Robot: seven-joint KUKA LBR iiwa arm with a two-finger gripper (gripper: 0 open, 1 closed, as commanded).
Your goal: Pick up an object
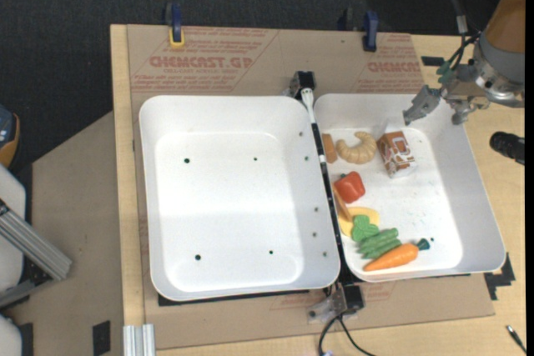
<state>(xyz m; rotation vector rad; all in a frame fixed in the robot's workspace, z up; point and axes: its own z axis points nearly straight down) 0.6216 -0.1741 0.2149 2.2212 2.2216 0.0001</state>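
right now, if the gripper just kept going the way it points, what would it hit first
Probably the small brown and white carton, below-left of the gripper in the right white bin; depth is unclear, so it might meet bare bin floor instead.

A single fixed camera looks down from above at a slant, far enough off to take in the whole surface [250, 54], both white bins and some dark floor beyond. The left bin [158, 179] sits near the middle, the right bin [467, 204] toward the right, where the arm [505, 46] enters.
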